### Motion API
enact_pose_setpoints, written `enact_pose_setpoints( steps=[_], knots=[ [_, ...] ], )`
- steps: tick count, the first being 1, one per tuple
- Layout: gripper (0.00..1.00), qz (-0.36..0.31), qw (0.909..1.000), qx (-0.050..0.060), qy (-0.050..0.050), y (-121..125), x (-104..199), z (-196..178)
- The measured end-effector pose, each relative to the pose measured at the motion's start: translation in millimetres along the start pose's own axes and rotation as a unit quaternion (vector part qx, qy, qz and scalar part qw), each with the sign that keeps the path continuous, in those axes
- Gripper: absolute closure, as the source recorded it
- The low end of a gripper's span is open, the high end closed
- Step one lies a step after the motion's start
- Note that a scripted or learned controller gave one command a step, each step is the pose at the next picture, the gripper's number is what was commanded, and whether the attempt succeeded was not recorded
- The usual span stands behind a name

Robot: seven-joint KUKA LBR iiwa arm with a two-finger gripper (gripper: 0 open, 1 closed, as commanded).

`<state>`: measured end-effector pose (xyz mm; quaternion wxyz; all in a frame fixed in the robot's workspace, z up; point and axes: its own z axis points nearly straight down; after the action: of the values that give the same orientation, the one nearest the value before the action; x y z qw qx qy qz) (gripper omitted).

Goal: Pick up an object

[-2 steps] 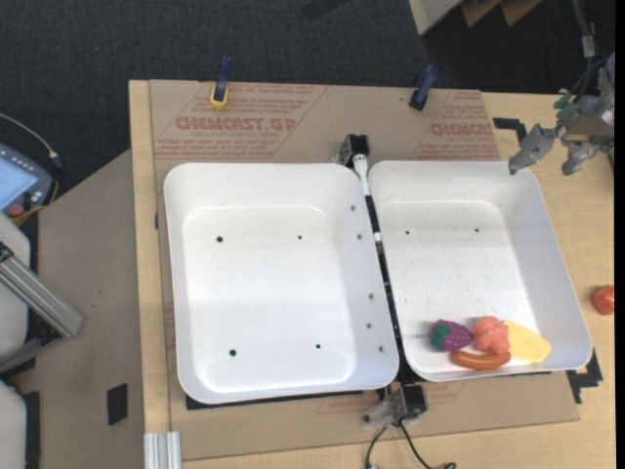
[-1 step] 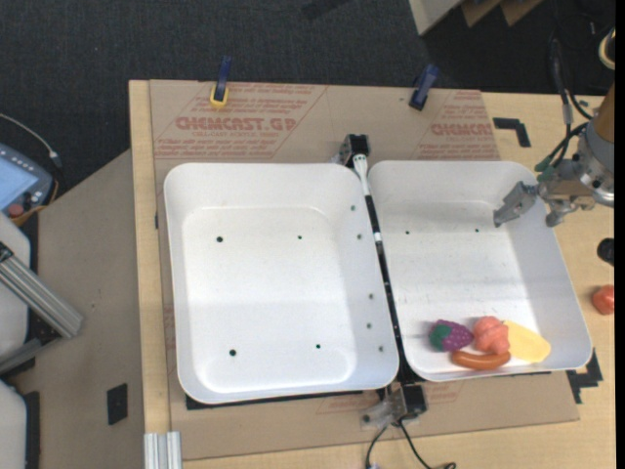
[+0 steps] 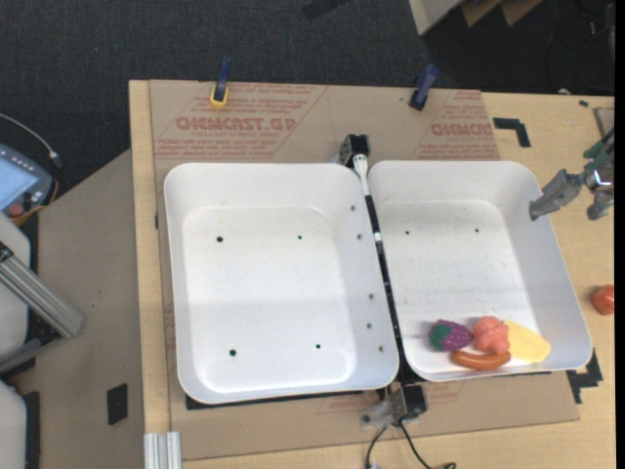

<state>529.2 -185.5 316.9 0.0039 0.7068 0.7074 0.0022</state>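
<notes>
While nothing is yet being held, the pick is judged barely begun.
Spread grey metal jaws [image 3: 576, 191] are being kept at the right shallow white plastic bin's [image 3: 459, 189] far-right rim; purple, red, orange and yellow toy foods [image 3: 485, 342] are lying clustered in its near corner, well apart.
</notes>
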Motion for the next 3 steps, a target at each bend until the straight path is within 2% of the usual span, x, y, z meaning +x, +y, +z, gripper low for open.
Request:
enact_pose_setpoints(
  steps=[1,2,3],
  knots=[
    [0.0,0.002,1.0,0.006,0.001,-9,-39,33],
    [1.0,0.0,1.0,0.003,0.0,-7,-37,20],
    [1.0,0.0,1.0,0.001,-0.001,-6,-38,10]
  ],
)
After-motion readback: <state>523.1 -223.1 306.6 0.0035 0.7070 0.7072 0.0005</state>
